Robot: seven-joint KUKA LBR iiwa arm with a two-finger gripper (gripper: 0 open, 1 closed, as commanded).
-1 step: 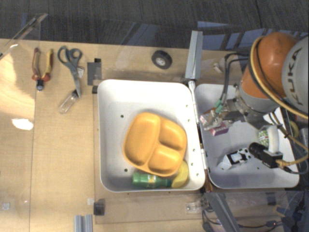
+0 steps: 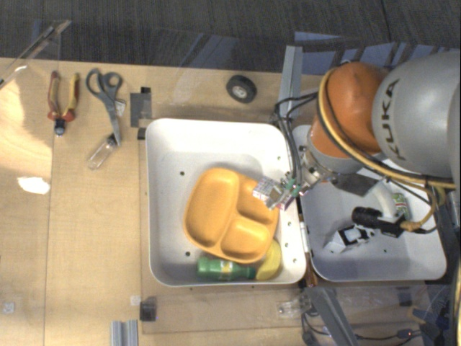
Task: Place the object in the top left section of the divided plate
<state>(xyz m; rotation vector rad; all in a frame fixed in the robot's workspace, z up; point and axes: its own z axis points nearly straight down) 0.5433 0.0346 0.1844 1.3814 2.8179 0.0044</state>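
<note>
A yellow-orange divided plate [image 2: 220, 211] lies tilted in the left white bin [image 2: 169, 193]; it has one large section and two smaller ones. My gripper [image 2: 274, 192] hangs over the plate's right rim, close to the wall between the two bins. A small pale, shiny piece [image 2: 263, 189] shows at its tip; whether it is a held object or part of the gripper is unclear. A green cylinder [image 2: 223, 268] lies on its side against the plate's lower edge. Beside it, at the plate's lower right corner, sits a yellow rounded object [image 2: 270, 263].
The right white bin [image 2: 374, 265] lies under the arm, with a small white and green item [image 2: 397, 205] in it. On the bench beyond the bins lie scissors [image 2: 108, 96], red-handled pliers [image 2: 61, 99] and a black tape roll [image 2: 241, 89].
</note>
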